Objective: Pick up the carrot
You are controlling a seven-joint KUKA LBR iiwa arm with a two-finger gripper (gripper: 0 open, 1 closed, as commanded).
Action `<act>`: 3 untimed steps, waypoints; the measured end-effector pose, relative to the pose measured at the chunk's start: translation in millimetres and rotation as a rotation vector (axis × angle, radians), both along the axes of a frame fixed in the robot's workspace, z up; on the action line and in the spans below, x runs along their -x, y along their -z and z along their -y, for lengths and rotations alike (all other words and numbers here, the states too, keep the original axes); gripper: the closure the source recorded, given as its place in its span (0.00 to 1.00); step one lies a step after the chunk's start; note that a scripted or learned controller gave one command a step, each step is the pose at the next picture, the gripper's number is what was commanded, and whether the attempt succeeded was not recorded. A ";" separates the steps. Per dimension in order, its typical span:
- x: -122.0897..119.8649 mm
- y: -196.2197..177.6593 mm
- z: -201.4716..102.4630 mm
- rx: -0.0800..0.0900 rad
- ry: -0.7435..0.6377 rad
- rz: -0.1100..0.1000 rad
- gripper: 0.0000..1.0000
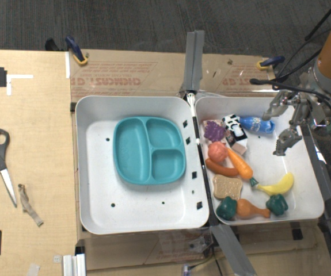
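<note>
The carrot (240, 163) is orange with a small green tip and lies slanted in the left half of the right bin (309, 180). It rests among other toy food, touching a red-orange sausage (220, 168) and a peach-coloured fruit (217, 152). My gripper (280, 129) hangs over the upper right of the same bin, well to the right of the carrot and apart from it. Its fingers (285, 139) are open, and nothing is between them.
The right bin also holds purple grapes (214, 131), a black-and-white toy (233, 125), a blue bottle (256, 124), a banana (277, 184), bread (227, 186), two green pieces (277, 204) and an orange drumstick (249, 210). A teal divided plate (149, 150) sits in the left bin (96, 200). Scissors (1, 160) lie far left.
</note>
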State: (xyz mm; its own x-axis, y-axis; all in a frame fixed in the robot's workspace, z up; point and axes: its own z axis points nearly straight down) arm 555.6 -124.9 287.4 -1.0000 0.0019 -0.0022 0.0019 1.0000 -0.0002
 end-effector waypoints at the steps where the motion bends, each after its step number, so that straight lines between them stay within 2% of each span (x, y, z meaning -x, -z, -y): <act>1: -4.7 158.9 -18.8 0.000 0.012 -0.002 0.00; 2: -3.0 194.4 -33.0 0.000 0.040 0.000 0.00; 3: -4.6 183.6 -33.6 0.001 0.036 0.005 1.00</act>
